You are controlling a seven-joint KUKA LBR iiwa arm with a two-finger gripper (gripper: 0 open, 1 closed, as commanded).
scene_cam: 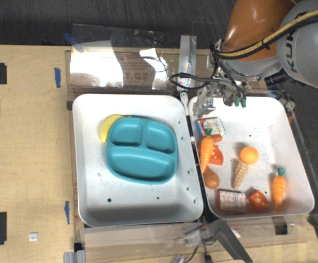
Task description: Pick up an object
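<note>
The gripper (finger state hidden, I can't tell) hovers over the small carton; crowding carrot risks a misgrasp.

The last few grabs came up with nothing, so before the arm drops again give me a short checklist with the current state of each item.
1. Gripper over the right bin: ok, it hangs above the bin's upper left corner.
2. Target under it: ok, the small carton lies just below the gripper.
3. Nothing already between the fingers: cannot tell, the wrist and cables hide them.
4. Room around the target: not ok, the long carrot and a red piece crowd the carton, and the bin wall is close.
5. Easier picks available: ok, the ice cream cone and the small carrot lie apart in open floor.
</note>
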